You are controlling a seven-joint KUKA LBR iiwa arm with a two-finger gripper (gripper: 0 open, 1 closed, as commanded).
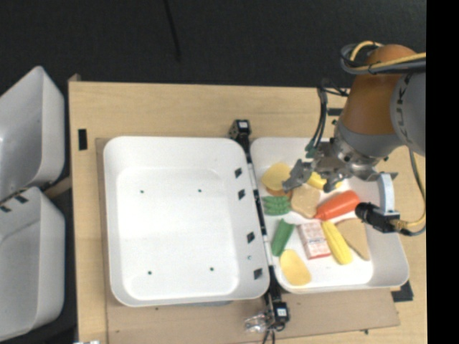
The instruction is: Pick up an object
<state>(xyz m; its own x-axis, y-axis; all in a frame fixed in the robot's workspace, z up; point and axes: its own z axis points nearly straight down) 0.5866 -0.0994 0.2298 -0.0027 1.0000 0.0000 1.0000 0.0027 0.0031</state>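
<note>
The right bin (387, 271) holds several toy foods. Among them are a yellow-orange round piece (275, 177), a green leafy piece (276, 206), a tan slice (305, 203) and an orange-red piece (337, 205). Nearer the front lie a yellow corn cob (338, 243), a small red-and-white box (313, 239), a green cucumber (282, 236) and a yellow lemon shape (295, 268). My gripper (304, 176) hangs over the bin's back part, beside the round piece and above a small yellow piece (318, 182). It looks open, with nothing held between its fingers.
The left bin (115, 192) sits beside the right one, and a black-clipped divider rim (252, 192) runs between them. A tan wedge (356, 238) lies by the corn. A black cable and plug (380, 219) hang from the wrist over the right bin's right side.
</note>
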